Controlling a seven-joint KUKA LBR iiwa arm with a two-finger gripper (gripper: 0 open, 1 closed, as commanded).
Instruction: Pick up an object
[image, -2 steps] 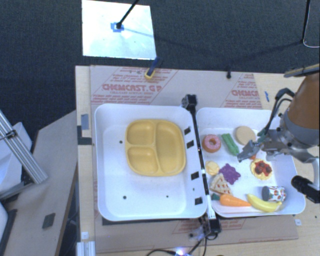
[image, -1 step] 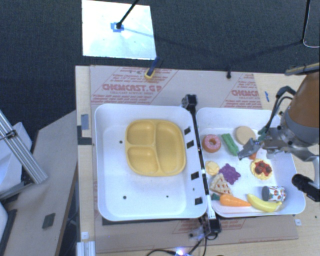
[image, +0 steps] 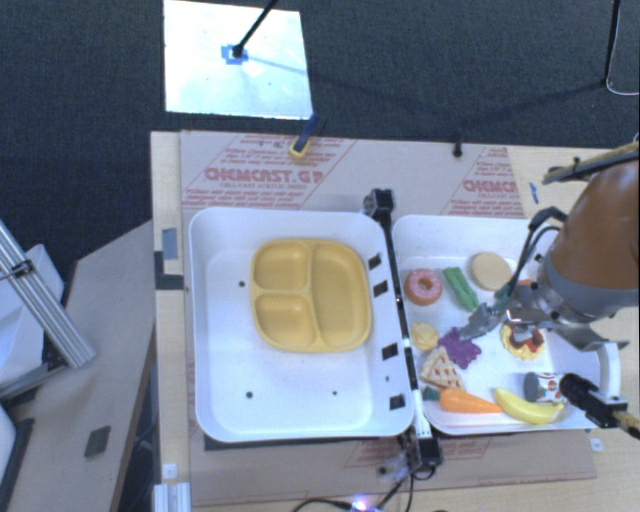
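I'm watching the grey two-finger gripper (image: 483, 321) hovering low in the right bin (image: 500, 228), whether it is open I cannot tell. The purple plastic grape cluster (image: 459, 348) is lying just left and nearer, almost under its tip.

Yellow tray (image: 310, 296), pink doughnut (image: 423, 287)

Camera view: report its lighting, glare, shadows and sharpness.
Camera view: even overhead light; strong glare off the shiny plate on the dark floor; soft shadow under the yellow tray in the left bin; toy food in the right bin is small and soft-edged; the arm is slightly blurred.
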